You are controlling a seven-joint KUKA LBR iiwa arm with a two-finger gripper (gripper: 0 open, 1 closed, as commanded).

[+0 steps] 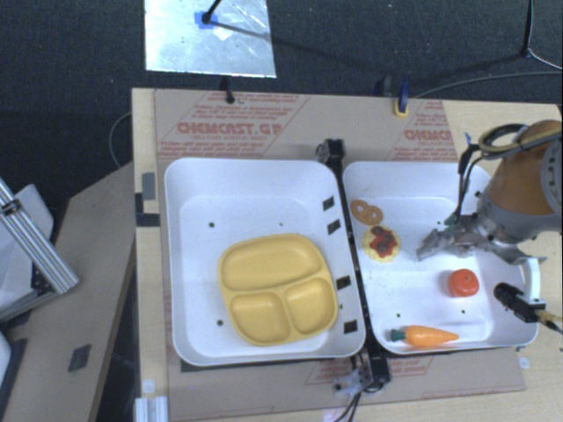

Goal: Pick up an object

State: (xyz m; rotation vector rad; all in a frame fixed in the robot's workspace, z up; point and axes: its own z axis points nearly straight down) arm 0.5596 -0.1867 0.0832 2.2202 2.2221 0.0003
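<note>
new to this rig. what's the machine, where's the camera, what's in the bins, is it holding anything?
One camera, fixed above the bench, looks down at a slant. The grey arm with the orange band reaches in from the right; its gripper hangs over the right bin, and I see nothing between its fingers.

The left bin holds a yellow divided tray. The right bin holds small toy foods: a pretzel, a small red and yellow piece, a tomato and a carrot near the front wall. Both bins sit on a cardboard sheet. The job is to pick one thing up; none is lifted yet.
</note>
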